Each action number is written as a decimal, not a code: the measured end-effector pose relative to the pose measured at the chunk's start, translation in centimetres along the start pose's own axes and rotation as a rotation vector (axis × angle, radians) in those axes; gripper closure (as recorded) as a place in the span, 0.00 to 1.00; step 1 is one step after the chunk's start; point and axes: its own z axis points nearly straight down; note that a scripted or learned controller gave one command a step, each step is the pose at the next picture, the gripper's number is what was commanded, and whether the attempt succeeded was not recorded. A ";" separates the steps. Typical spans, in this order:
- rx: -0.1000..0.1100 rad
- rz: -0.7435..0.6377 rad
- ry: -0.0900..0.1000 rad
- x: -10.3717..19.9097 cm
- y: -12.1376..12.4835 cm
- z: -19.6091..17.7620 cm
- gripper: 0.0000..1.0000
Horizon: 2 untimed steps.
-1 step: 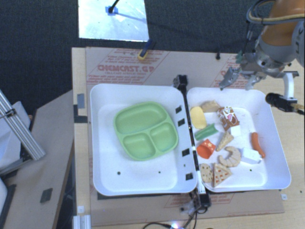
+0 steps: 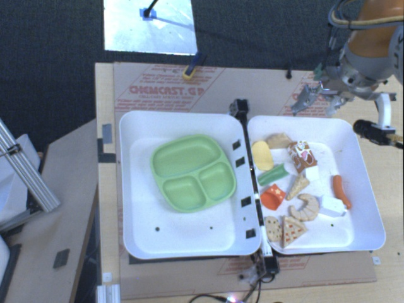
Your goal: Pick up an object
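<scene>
The right white bin [image 2: 363, 169] holds several toy foods. Among them are a yellow lemon [image 2: 262, 154], a green bean pod [image 2: 273, 174], a red pepper piece [image 2: 273, 197], a red-and-white carton [image 2: 302, 155], an orange sausage [image 2: 341, 191], a croissant [image 2: 307, 207] and a pizza slice [image 2: 293, 231]. My gripper [image 2: 320, 101] hangs over the cardboard just beyond the bin's far rim, apart from all the food. Its fingers look spread and hold nothing.
In the left bin [image 2: 136, 226] lies a green divided plate [image 2: 192, 172]. A black divider [image 2: 247, 169] runs between the bins. A black fixture [image 2: 375, 131] juts in at the right bin's far right corner. A shiny sheet [image 2: 150, 17] lies beyond the bench.
</scene>
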 end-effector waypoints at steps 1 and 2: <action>0.004 -0.003 0.001 0.5 0.5 6.0 0.00; 0.004 -0.004 0.001 1.1 0.8 10.3 0.00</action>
